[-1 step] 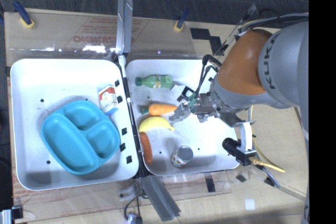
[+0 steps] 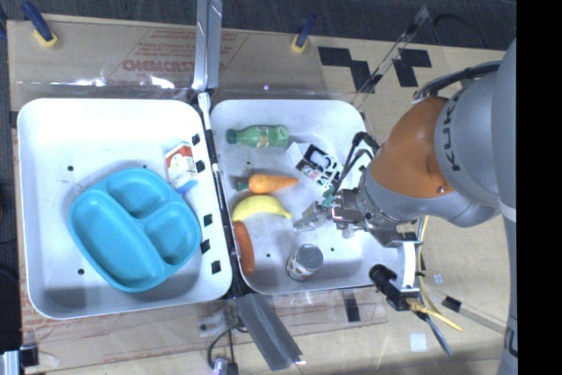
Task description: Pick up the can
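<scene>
The can [image 2: 306, 261] stands upright near the front wall of the right bin [image 2: 263, 111], its silver top facing up. My gripper [image 2: 323, 212] hangs over the right bin's middle, just behind and slightly right of the can, and apart from it. It is close to the banana's right end. The grey arm with its orange band [image 2: 413, 158] reaches in over the bin's right wall.
The right bin also holds a green bottle [image 2: 258, 136], a carrot [image 2: 272, 183], a banana [image 2: 261, 208], a reddish sausage-shaped item [image 2: 244, 247] and a black-and-white packet [image 2: 314, 162]. In the left bin [image 2: 53, 127] lie a blue divided plate [image 2: 133, 227] and a small carton [image 2: 181, 165].
</scene>
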Controlling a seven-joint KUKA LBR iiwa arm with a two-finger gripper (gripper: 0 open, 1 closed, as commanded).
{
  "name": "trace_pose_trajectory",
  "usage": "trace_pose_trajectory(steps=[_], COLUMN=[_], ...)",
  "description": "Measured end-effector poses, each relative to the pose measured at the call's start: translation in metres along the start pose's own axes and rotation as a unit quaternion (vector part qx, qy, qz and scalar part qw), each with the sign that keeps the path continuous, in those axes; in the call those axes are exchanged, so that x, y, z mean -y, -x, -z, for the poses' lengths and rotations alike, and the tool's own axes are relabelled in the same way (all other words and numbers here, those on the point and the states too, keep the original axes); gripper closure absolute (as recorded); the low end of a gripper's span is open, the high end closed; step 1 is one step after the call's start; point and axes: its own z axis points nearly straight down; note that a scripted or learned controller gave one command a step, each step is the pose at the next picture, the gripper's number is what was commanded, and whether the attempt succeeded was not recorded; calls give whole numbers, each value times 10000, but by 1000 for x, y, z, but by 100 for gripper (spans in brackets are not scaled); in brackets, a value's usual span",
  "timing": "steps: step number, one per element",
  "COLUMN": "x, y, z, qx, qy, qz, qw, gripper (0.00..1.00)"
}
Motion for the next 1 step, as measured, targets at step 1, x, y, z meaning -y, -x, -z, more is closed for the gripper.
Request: trace_pose_trajectory(steps=[1], x=[-2], y=[5], z=[-36], qx=[-6], qy=[3], qz=[554], qw=[9985], gripper=[0])
